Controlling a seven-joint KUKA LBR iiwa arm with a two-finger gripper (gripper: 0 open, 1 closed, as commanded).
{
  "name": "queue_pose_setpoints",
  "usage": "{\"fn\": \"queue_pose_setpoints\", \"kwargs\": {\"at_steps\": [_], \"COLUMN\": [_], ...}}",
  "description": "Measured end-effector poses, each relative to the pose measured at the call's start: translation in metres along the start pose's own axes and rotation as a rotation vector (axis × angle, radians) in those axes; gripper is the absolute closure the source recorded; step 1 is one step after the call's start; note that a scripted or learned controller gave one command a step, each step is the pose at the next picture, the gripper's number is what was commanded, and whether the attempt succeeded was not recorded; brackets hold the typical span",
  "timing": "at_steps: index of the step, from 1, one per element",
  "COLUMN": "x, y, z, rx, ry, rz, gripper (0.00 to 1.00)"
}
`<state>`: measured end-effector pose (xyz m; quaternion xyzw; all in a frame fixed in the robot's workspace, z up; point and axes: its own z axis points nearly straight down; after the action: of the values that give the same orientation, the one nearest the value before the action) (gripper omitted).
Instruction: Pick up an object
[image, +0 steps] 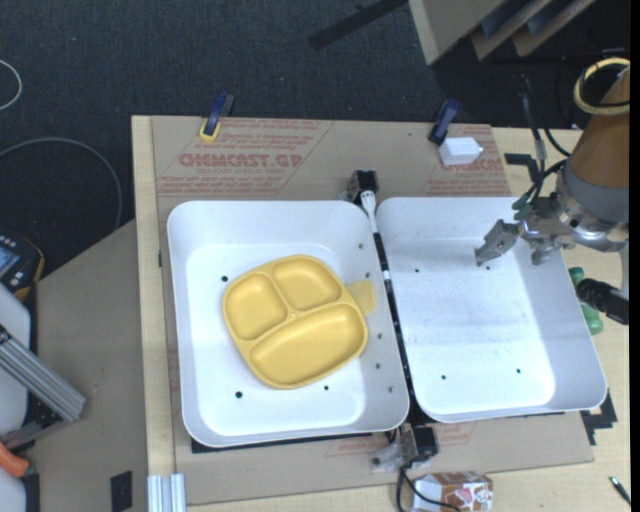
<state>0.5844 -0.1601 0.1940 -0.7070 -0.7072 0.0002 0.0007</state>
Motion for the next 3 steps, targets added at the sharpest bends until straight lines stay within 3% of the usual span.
{"fn": "queue_pose_setpoints", "kwargs": {"at_steps": [1,2,3], "x": [0.037,0.096,0.093], "y": [-0.054,-0.098,-0.097], "z": [-0.077,-0.152,-0.158], "rx": [-0.008,-0.01,-0.006], "ry": [-0.001,0.001,-0.002], "rz": [-0.003,-0.007,-0.002], "gripper": [0.0,0.0,1.0]}}
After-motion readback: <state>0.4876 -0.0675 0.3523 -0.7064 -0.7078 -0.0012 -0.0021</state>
